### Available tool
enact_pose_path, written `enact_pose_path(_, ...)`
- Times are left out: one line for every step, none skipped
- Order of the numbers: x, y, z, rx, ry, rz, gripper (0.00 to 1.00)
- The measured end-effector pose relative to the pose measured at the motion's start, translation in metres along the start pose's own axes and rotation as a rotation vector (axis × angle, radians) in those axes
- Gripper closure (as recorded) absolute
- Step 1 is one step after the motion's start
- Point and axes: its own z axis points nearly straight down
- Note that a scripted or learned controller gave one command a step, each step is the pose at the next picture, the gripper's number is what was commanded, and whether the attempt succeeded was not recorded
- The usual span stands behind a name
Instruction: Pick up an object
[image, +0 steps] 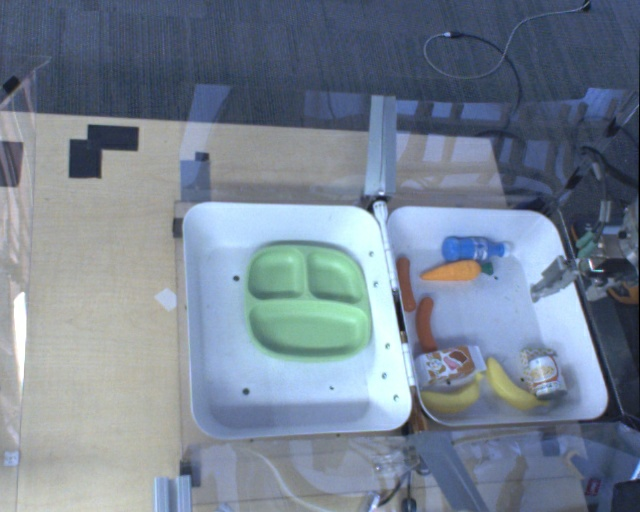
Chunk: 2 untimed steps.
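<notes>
The table carries two white bins side by side, and the hand sits low at the outer rim of the right bin, at the view's right edge, with nothing visible between its tips. Whether it is wide or narrow cannot be told from this angle, since the hand is small, partly cut off and tangled with cables. The left bin, the one far from the hand, holds a green divided plate and nothing else. Every small pickable thing lies in the right bin, the one the hand is at. Going down in size: a yellow banana lies below the hand in the view, and a second banana lies further off beside it. A printed carton rests against that second banana. A blue bottle lies across the bin from the hand, a little above its level in the view, and an orange carrot touches or nearly touches it. A small can stands near the first banana and is probably the thing closest to the hand. Two sausages lie farthest from the hand, along the wall shared with the left bin. The task looks barely begun, as everything rests on the bin floor. No target can be told yet, and the reach, the close and the lift are all left.
</notes>
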Motion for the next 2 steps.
enact_pose_path(0.001, 0.002, -0.011, -0.006, -0.001, -0.005, 1.00)
enact_pose_path(0.039, -0.024, -0.151, -0.005, -0.001, 0.148, 1.00)
